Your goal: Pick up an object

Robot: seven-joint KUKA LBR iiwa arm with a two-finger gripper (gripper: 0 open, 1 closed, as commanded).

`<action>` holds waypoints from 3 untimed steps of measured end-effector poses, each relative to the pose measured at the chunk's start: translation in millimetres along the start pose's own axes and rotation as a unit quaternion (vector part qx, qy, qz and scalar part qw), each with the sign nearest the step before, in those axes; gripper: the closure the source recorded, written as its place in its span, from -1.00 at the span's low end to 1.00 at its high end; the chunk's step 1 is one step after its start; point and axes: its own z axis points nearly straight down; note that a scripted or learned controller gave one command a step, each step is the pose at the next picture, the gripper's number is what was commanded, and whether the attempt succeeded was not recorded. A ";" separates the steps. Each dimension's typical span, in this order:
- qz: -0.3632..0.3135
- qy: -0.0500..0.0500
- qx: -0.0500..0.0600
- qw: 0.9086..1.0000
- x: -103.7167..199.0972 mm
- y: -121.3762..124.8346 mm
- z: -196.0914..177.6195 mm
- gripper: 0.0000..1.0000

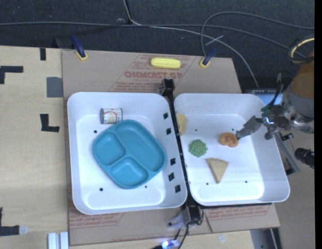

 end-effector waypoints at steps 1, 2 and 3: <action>-0.002 -0.001 -0.006 1.000 0.4 2.8 -6.5 -1.00; -0.002 -0.001 -0.003 1.000 2.5 5.1 57.8 -1.00; -0.002 -0.001 -0.003 1.000 6.3 3.5 122.3 -1.00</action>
